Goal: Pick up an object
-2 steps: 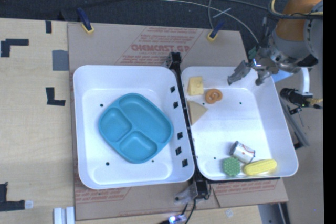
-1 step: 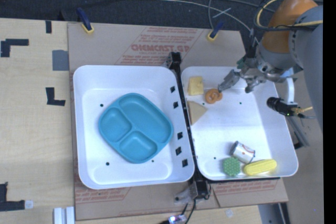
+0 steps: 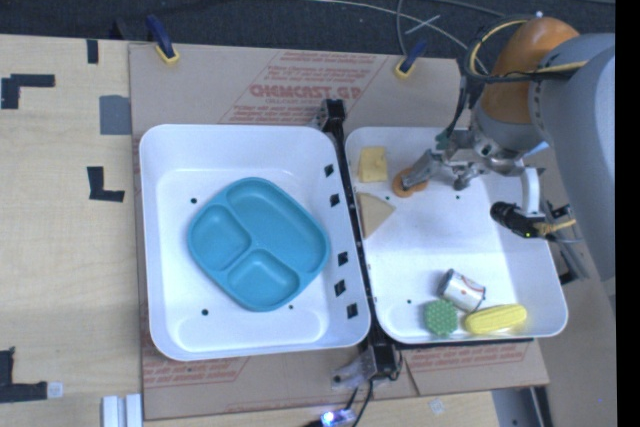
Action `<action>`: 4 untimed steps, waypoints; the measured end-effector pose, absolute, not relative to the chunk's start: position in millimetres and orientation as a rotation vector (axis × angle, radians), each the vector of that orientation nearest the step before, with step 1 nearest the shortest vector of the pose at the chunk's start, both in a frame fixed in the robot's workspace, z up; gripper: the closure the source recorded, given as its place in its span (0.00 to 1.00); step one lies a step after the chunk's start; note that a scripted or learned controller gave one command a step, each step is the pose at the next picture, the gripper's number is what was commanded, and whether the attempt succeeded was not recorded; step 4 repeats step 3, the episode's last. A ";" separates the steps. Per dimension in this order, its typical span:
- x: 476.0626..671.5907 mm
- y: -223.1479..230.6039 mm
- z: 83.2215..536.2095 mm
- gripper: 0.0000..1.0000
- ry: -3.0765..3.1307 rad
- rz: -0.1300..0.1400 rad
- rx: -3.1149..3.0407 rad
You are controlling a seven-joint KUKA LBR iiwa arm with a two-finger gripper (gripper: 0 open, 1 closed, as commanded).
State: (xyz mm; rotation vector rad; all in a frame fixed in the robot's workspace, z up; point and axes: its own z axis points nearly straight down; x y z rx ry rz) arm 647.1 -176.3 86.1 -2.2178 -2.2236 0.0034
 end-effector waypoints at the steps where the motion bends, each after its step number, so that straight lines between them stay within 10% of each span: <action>1: 648.8 -175.4 99.8 1.00 -2.228 -0.002 -2.219; 4: 662.1 -168.9 215.8 1.00 -2.227 -0.004 -2.222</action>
